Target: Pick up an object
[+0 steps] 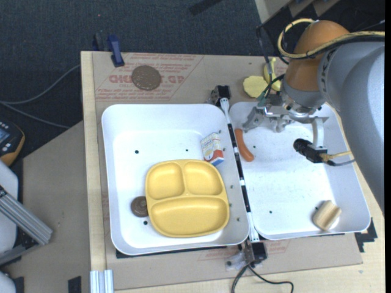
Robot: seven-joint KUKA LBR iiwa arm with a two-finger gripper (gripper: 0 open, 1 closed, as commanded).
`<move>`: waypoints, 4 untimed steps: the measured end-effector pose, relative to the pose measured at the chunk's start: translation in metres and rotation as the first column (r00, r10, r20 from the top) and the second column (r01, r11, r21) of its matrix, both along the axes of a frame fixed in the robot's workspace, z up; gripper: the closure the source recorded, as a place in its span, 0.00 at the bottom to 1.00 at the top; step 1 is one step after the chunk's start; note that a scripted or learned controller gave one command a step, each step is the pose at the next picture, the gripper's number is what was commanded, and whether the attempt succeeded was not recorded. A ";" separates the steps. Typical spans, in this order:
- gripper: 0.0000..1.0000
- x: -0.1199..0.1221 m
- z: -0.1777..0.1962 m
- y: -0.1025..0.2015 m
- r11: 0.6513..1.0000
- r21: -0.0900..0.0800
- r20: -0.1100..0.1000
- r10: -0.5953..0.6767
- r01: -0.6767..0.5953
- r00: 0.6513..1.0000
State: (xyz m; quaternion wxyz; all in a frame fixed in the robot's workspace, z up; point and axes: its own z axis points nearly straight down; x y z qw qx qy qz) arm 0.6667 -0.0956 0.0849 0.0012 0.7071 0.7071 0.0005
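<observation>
You are looking at two bins: the left bin (116,163) is carrying a yellow divided plate (185,197) toward its near edge, a brown disc (140,207) touching that plate's left side, and a small carton (212,148) near its right wall. The right bin (287,206) is holding an orange carrot-like piece (244,146) along its left wall and a tan block (325,215) in its near right corner. The gripper (280,118) is hovering at the right bin's far edge, nothing visibly between its parts; whether it is spread, you cannot tell. Favour the carrot piece, nearest; descend centred, clear of the wall.
</observation>
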 end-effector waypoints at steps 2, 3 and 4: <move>1.00 0.001 0.011 0.004 1.000 0.000 0.003 0.001 -0.001 1.000; 0.00 0.001 0.010 0.004 1.000 0.000 0.001 0.001 -0.001 1.000; 0.00 -0.001 -0.001 -0.002 1.000 0.001 -0.004 0.000 0.000 1.000</move>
